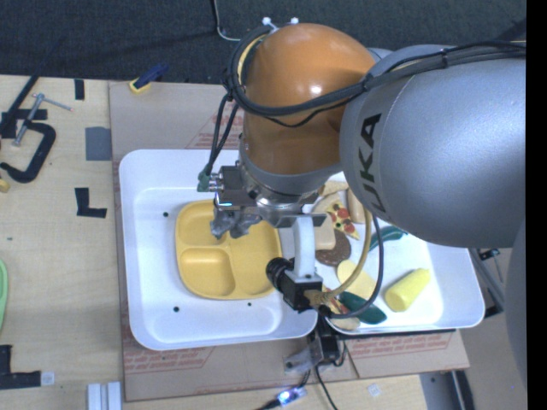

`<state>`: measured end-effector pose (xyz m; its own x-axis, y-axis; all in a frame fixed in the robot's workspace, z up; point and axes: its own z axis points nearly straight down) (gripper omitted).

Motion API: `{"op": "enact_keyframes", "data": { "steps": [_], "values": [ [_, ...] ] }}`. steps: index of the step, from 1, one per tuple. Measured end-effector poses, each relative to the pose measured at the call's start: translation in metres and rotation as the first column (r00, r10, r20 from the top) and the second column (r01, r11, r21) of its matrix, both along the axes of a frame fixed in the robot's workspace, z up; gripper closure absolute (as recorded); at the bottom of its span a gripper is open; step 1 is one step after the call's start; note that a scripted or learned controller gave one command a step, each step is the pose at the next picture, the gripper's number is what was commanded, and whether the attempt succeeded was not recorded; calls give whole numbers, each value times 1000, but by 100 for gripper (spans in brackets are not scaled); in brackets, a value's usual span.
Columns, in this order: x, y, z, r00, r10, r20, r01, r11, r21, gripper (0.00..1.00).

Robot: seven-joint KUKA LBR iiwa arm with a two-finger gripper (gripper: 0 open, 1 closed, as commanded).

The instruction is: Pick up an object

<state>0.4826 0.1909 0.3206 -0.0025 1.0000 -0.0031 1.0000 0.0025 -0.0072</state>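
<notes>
You see tool [229, 220] over upper edge of yellow divided plate [214, 267], mid left bin [141, 254]. Contact unclear. Tool wide or narrow: cannot tell.

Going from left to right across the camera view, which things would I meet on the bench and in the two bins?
Black clamp → grey patch → yellow divided tray → brown round piece → yellow cylinder. The other items under the arm in the right bin overlap, so I leave them out.
</notes>
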Motion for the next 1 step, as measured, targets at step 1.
{"op": "enact_keyframes", "data": {
  "steps": [1],
  "values": [
    [17,32,-112,1000,1,-5,-1,1000,-2,100]
  ]
}}
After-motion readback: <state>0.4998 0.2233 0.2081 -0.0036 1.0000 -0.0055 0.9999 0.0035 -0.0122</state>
